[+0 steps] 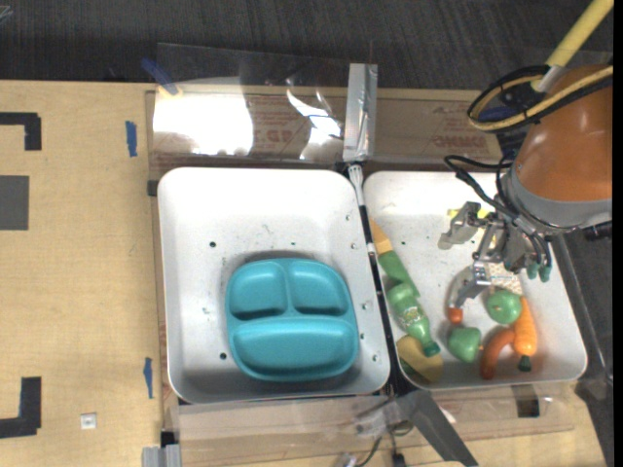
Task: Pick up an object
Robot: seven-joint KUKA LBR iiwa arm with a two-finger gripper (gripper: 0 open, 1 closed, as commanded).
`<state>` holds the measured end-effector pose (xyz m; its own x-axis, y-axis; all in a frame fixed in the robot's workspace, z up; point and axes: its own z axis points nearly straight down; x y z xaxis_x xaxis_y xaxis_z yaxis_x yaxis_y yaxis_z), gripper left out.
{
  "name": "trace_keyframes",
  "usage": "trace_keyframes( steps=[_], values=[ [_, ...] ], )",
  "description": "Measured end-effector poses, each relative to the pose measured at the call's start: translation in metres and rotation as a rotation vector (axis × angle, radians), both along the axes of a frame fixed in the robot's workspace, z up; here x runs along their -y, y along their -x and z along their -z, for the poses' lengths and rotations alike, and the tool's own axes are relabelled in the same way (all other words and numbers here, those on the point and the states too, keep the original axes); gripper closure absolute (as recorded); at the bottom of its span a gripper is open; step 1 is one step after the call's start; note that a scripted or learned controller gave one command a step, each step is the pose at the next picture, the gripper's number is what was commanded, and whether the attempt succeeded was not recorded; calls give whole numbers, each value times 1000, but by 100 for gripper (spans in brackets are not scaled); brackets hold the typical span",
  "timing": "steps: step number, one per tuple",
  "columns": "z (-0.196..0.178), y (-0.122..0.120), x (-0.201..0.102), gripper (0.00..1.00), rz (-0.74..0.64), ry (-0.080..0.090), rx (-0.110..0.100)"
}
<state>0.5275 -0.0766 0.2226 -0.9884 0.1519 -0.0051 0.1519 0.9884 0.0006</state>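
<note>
Well, the toy food sits in a heap at the near end of the right bin [428,197]: a green bottle [401,295] lying along the left wall, a yellow piece [421,357] below it, a green pepper [464,341], a round green fruit [503,306], a red-orange chilli [494,349] and an orange carrot [526,333]. Over in the left bin [195,202] lies a teal sectioned plate [290,316], alone. Reaching in from the right, the arm hangs over the right bin, its gripper [474,259] low above the heap, fingers spread apart with nothing between them.
</note>
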Motion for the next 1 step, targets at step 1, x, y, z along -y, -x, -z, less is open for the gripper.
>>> trace_keyframes(
  steps=[1],
  values=[
    [101, 32, 16, 0, 116, 1, 8]
  ],
)
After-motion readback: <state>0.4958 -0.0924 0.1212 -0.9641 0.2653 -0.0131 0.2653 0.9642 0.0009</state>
